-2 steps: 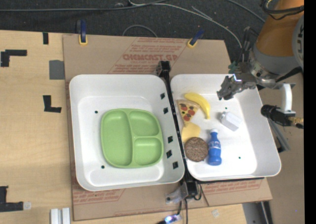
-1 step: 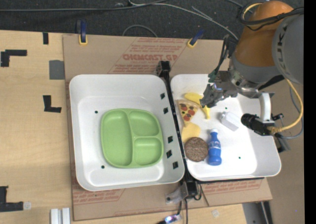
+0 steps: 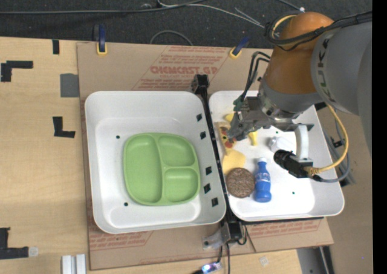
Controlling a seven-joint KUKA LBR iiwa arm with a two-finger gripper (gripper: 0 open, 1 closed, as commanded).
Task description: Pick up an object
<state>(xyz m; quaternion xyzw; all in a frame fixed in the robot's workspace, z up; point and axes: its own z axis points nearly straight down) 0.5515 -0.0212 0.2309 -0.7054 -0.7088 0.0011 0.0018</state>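
From the fixed camera above the counter (image 3: 36, 164): my grey-and-orange arm (image 3: 299, 61) filled the upper right of the frame, with my hand (image 3: 237, 126) low over the right bin (image 3: 326, 203), close to the wall it shares with the left bin (image 3: 97, 121). From this angle I could not tell whether my hand was open or closed, and nothing could be seen held in it.

The candidates for picking all lay in the right bin. Some small pieces (image 3: 226, 137), yellow and red and too small to name, sat beside my hand against the bin's left wall. Just below them in the frame was a yellow lump (image 3: 233, 160), touching or nearly touching a brown disc (image 3: 240, 182). A blue bottle (image 3: 262, 181) lay just to the right of the disc. The left bin held only a green plate (image 3: 160, 167) with three compartments, well apart from my hand.

I judged the step to be the approach, with the grasp itself not yet shown. The next move seemed to call for settling on one item, most likely the small pieces nearest me, and closing on it squarely. The bin wall left little room on that side, so a slip looked possible.
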